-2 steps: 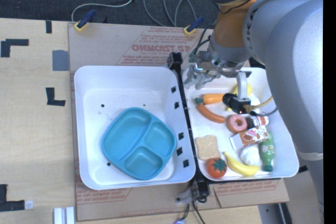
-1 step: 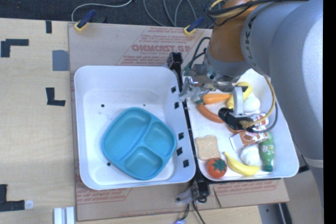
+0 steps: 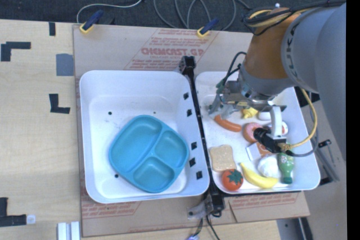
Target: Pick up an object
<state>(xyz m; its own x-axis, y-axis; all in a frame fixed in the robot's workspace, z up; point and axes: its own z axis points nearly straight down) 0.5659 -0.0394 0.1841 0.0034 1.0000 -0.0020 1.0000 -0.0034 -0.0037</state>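
A: Insp. note, right bin (image 3: 304, 180). We find the arm (image 3: 281, 53) low over that bin's back half, gripper (image 3: 220, 103) down near the divider side. Finger state: we can't tell, the wrist hardware blocks a clean look at the tips.

B: Agreed. Nearest obj?

A: The sausage (image 3: 228, 123), orange-red, lying on the bin floor just in front of the gripper, i.e. toward the bottom of the view and a touch right. Long axis runs roughly left-right with a slight downward tilt to the right. We see nothing between the tips, so no hold recorded.

B: Other contents?

A: Bread slice (image 3: 223, 157), tomato (image 3: 232, 179), banana (image 3: 257, 176), green bottle (image 3: 286, 167), all toward the front wall, well apart from the tips. Left bin (image 3: 90, 87) has a blue divided plate (image 3: 149, 152).

B: Our judgement on the move?

A: The gripper prob. needs a short shift forward, then down, with the closing direction set across the sausage's short width. Risk: the tips land on the sausage's end nearest the divider and it rolls out.
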